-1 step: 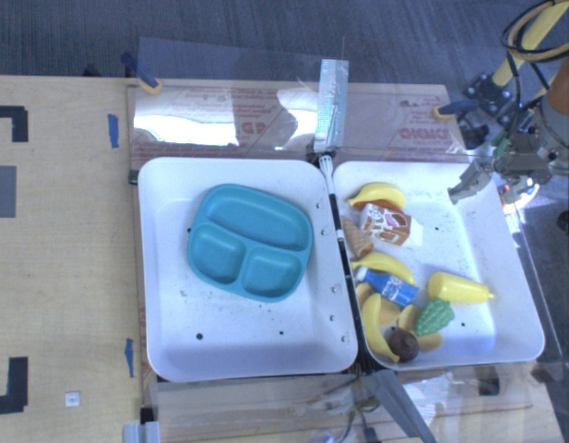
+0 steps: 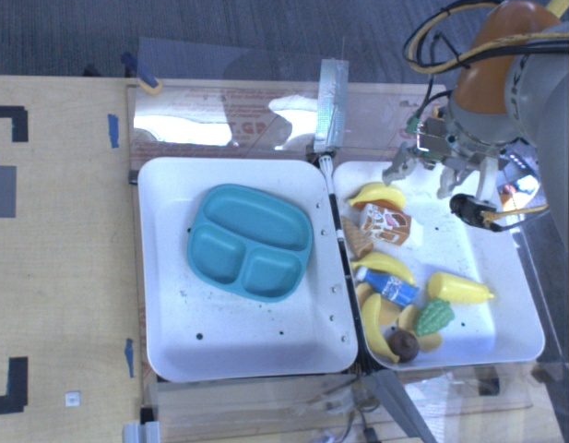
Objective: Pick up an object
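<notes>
Hovering above the back part of the right bin (image 2: 528,335), my gripper (image 2: 420,172) has its two fingers spread apart and nothing between them. I see one finger near the bin's back left corner and the other more to the right, with bare white floor under the gap.

No object is picked yet. The candidates lie on the left side of this bin: a small banana (image 2: 376,193) closest to the fingers, an orange-white packet (image 2: 385,224) just under it, then another banana (image 2: 385,266), a blue packet (image 2: 393,290), a yellow fruit (image 2: 459,289), a green piece (image 2: 434,317) and a dark round thing (image 2: 403,344). The left bin (image 2: 164,275) has a blue divided tray (image 2: 250,241).

I think the main risk is crowding. The toys touch or overlap each other, so the fingers may land on two at once, or push one aside and close on air. The small banana also sits near the wall between the bins, where a finger could hit the rim.

How high the fingers are above the floor is hard for me to judge from this slanted view. What the dark round thing is, I cannot say, and the lower pile hides parts of itself.
</notes>
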You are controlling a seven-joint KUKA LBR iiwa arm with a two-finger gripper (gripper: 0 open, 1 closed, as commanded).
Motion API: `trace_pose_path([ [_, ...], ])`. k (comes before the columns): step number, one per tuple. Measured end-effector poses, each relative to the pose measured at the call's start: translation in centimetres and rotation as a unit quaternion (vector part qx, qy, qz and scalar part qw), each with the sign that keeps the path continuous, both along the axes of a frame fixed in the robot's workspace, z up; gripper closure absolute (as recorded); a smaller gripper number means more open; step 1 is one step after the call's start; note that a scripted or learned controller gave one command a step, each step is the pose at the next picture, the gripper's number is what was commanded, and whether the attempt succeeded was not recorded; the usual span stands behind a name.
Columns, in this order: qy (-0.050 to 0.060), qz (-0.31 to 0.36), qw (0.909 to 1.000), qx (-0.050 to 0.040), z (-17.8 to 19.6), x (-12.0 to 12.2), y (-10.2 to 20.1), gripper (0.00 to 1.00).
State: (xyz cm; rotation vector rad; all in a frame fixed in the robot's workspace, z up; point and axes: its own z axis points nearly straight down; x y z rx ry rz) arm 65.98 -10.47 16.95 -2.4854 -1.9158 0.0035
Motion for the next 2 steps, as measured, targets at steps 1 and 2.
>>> trace_pose_path([
  [1,-0.015,0.007,0.9999,-0.0019,-5.2,-1.5,0.7,0.0],
  [2,-0.001,0.022,0.9997,0.0013,-7.5,-0.5,1.3,0.0],
])
